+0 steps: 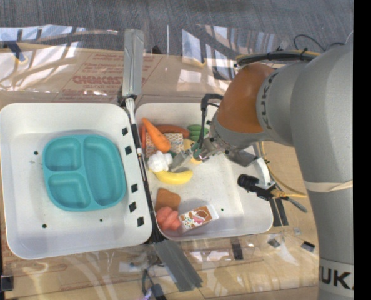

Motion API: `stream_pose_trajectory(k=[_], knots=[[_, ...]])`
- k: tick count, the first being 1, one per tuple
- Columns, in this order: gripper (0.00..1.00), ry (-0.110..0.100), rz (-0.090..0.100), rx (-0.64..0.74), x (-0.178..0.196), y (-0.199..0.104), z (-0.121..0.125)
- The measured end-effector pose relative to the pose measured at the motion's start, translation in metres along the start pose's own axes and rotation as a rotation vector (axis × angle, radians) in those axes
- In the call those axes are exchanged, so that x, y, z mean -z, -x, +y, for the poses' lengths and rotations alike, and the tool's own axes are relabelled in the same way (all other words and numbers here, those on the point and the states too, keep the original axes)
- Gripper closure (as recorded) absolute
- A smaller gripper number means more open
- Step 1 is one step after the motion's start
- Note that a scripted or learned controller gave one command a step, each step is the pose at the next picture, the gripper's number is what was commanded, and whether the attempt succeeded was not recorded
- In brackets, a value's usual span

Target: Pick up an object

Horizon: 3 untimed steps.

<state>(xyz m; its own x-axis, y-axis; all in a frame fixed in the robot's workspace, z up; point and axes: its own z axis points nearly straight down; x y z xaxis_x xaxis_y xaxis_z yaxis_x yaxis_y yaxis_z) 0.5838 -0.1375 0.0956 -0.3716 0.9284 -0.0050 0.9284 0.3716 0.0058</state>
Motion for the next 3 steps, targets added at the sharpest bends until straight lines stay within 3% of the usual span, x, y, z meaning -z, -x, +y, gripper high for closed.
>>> stream_pose_trajectory(k=[2, 3], knots=[[0.0, -0.023, 0.01, 0.059, -0.003, 0.036, 0.06], [0.0, -0.024, 0.01, -0.012, -0.004, 0.031, 0.062]])
